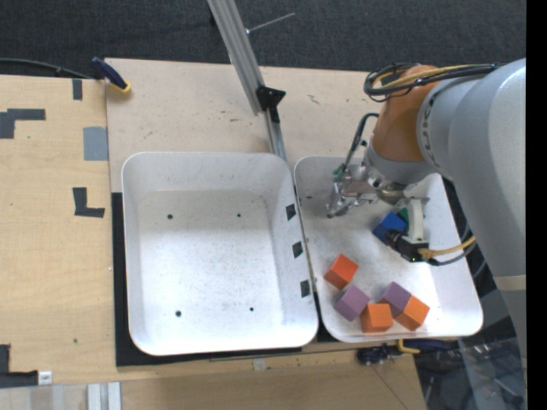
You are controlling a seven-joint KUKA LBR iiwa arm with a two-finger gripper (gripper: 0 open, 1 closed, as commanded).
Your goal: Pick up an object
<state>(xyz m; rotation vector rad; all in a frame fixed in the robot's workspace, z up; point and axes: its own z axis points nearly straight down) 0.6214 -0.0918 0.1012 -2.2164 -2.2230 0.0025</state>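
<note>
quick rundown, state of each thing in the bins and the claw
claw: raised over the right bin's back end, nothing visibly between its fingers
right bin: holds all the blocks
left bin: no blocks inside
orange block: loose, alone
purple blocks: loose, in the front cluster
orange blocks: loose, same cluster
blue block: partly hidden by the arm

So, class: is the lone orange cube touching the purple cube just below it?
Apart. The camera view shows a strip of white bin floor between the orange cube and the purple cube.

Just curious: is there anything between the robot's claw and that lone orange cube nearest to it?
No. In the camera view, only bare white bin floor separates the two-finger gripper from the small orange cube.
</note>
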